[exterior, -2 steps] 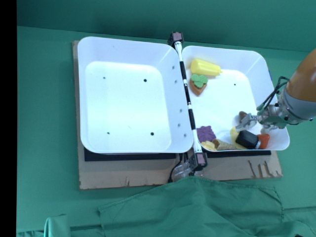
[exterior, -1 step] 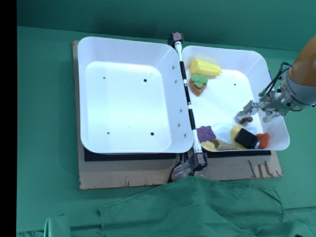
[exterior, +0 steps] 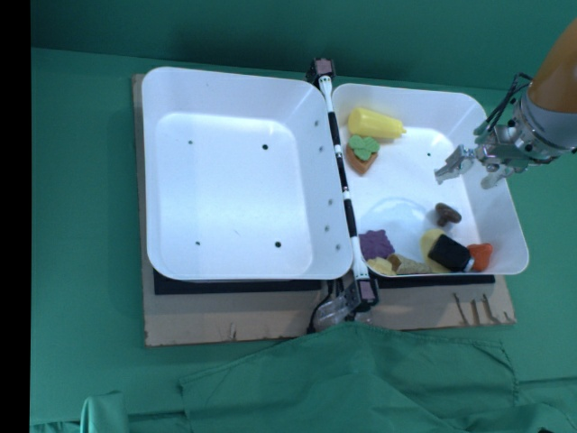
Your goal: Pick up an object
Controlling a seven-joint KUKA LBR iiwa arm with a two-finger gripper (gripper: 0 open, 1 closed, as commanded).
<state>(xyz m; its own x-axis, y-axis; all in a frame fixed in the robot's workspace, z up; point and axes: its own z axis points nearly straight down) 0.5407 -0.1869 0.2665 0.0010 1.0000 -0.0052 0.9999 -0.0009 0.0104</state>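
The right bin (exterior: 469, 115) holds several small toys. A yellow piece (exterior: 376, 124) lies near its far left, with an orange carrot with a green top (exterior: 361, 152) just below it. Along the near side are a purple lump (exterior: 376, 243), tan bits (exterior: 403, 265), a black block (exterior: 450, 253) lying on a yellow piece (exterior: 433, 239), and a red-orange piece (exterior: 481, 256). A small brown piece (exterior: 447, 212) sits near the right wall. My gripper (exterior: 471, 170) hangs above the bin's right side, above and beyond the brown piece, open, nothing between its fingers.
The left bin (exterior: 171, 97) stands beside the right one, joined by a black-and-white divider bar (exterior: 339, 165). Both rest on a cardboard sheet (exterior: 225, 327). A rumpled green cloth (exterior: 361, 377) lies at the near edge.
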